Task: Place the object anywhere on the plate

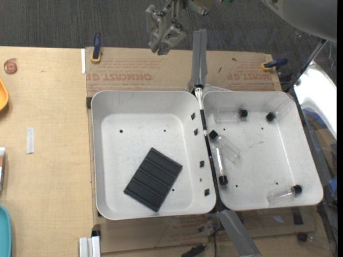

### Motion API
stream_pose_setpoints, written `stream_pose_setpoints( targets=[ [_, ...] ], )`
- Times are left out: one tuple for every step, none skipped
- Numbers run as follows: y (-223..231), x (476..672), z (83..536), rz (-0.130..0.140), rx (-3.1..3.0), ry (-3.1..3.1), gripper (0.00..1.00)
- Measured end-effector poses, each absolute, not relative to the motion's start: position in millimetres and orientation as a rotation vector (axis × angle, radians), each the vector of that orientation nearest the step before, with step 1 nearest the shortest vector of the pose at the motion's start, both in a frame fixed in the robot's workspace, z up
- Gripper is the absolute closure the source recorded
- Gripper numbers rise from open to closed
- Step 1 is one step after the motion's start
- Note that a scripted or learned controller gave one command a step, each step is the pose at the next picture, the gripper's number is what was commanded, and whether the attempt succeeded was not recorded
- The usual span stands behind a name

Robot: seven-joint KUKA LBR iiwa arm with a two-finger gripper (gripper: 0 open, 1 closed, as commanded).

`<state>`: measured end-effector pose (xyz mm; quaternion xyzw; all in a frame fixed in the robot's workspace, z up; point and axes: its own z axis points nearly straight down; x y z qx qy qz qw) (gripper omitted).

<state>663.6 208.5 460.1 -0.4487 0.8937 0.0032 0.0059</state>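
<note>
A dark ribbed rectangular plate (pixel 154 179) lies flat and skewed in the left bin (pixel 107 143), toward its front. Several clear vials with black caps lie in the right bin (pixel 300 143): one at the back (pixel 229 114), one near the divider (pixel 225 144), a thin one along the divider (pixel 219 166), and one at the front right corner (pixel 283 193). A loose black cap (pixel 270 115) sits at the back right. My gripper (pixel 163 33) hangs high over the cardboard behind the left bin, far from the plate and vials. I see nothing clearly between its parts.
Brown cardboard (pixel 134 71) lies under the bins, held by clamps at the back left (pixel 96 48) and back right (pixel 272 65). A grey bar (pixel 199 58) rises behind the bins' divider. The wooden bench (pixel 43 143) extends left with small items on it.
</note>
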Motion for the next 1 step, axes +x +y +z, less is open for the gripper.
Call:
stream_pose_setpoints(
  targets=[
    [207.2, 665.2, 469.6, 0.014, -1.394, 2.796, 1.00]
  ],
)
